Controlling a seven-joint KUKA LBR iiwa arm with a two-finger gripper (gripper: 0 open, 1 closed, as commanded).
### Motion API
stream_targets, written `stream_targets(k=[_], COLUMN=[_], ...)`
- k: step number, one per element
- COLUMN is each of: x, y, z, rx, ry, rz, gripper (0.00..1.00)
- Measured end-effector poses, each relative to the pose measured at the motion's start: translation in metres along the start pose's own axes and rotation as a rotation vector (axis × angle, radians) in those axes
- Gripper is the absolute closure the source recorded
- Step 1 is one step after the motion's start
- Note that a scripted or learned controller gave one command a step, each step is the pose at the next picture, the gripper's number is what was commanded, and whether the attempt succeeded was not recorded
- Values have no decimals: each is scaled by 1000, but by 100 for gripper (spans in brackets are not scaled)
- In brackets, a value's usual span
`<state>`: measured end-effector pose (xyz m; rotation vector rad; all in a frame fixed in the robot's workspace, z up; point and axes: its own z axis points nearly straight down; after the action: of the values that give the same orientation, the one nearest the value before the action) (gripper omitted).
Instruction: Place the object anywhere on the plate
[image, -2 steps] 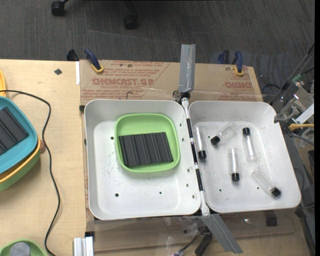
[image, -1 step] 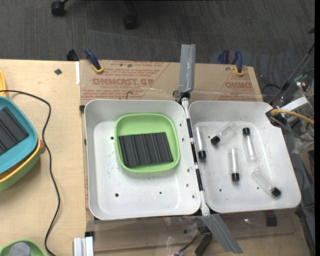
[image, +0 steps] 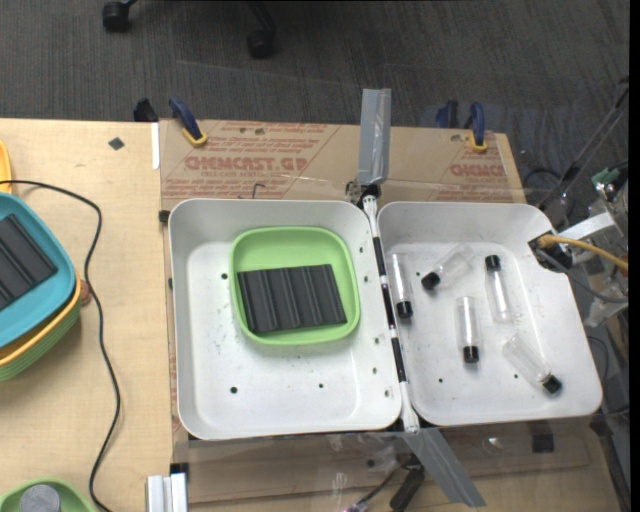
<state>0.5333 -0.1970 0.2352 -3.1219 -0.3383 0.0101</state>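
The task's things lie well apart from their goal: five clear tubes with black caps are scattered on the floor of the right bin (image: 570, 330), while the green plate (image: 290, 241) sits in the left bin (image: 200, 340) with a dark ridged pad (image: 295, 298) covering most of its middle. Whether I am open or closed I cannot tell from this view, and nothing shows a tube in my hold, so I judge the pick is not yet made.

The risks start with the tubes themselves. They are round, smooth and transparent — a squeeze slightly off their axis could squirt one sideways or set it rolling. The tube by the divider (image: 402, 285) lies hard along the bin wall, so closing around it may mean striking the rim first. The tilted tube (image: 448, 268) and the upright-lying tube (image: 497, 290) are near each other; reaching for one might nudge the other. The middle tube (image: 467, 322) and the lower-right tube (image: 530, 362) have more room around them and look the safer choices.

Then the carry — the raised walls between the bins could clip a low-hanging tube. On release, a tube set across the pad's ridges may roll off the plate.
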Motion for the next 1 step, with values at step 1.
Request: stream_targets(k=[1], x=[-10], y=[24], z=[19], rx=[1], ry=[0], rz=[18], gripper=[0])
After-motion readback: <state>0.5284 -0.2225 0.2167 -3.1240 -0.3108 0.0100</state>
